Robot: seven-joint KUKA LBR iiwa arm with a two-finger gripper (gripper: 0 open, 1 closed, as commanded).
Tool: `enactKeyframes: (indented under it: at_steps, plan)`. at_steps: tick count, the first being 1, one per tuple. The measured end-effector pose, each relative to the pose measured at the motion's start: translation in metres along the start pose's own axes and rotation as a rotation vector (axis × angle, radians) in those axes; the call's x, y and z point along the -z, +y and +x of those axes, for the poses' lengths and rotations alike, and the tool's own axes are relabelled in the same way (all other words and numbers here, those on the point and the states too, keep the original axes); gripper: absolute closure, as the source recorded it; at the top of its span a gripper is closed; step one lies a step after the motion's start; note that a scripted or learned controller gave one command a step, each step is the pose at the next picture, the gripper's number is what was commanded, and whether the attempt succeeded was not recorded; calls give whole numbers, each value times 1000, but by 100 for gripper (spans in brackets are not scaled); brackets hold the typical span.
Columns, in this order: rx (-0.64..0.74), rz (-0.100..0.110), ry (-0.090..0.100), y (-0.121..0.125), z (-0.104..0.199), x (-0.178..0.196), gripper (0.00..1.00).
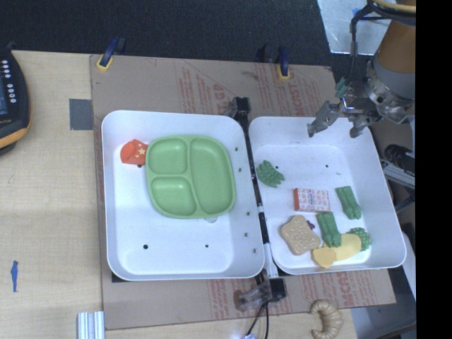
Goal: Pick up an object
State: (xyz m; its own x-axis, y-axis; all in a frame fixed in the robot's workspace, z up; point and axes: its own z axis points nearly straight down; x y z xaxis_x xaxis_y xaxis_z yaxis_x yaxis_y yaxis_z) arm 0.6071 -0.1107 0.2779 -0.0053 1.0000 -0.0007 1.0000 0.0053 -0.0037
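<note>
My gripper hangs over the far edge of the right bin, open, with nothing between its two spread fingers. Below it in that bin lie a small green leafy piece, a red and white packet, two green pods, a tan bread slice, a yellow piece and a bit of broccoli. All sit nearer the front than the gripper.
The left bin holds a green divided plate and a red toy beside it. A black controller lies at the far left. Clamps pin the cardboard at the back. A tan curled object rests in front of the bins.
</note>
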Motion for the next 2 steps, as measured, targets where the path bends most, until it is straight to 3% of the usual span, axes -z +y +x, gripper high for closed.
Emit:
enactKeyframes:
  at_steps: [1,2]
  plan:
    - [-2,13,2,-40,-16,-105,0]
    - [-1,4,1,-49,-1,-178,0]
